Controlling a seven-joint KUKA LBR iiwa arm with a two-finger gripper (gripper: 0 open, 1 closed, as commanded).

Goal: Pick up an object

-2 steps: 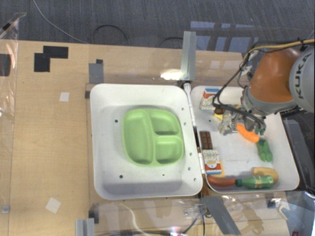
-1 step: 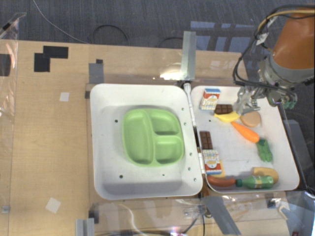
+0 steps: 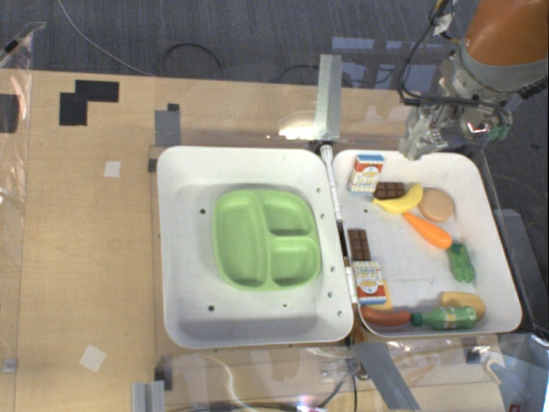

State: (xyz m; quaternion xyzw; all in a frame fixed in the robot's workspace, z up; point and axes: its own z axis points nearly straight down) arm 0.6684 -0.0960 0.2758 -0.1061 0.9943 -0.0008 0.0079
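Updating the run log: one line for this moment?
gripper above right bin's far edge | nothing held | toy food in bin untouched

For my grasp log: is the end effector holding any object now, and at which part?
Nothing is held: the end effector hangs above the far edge of the right shallow white bin, with no object between its fingers.

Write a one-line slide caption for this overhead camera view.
Gripper above the right bin's back rim; toy food lies inside, green tray in the left bin.

We see the divided tray [image 3: 262, 239] in the middle of the left bin [image 3: 176, 230]; the carrot [image 3: 426, 229] lies near the right bin's [image 3: 491, 230] centre, the bottle [image 3: 444, 318] along its near edge.
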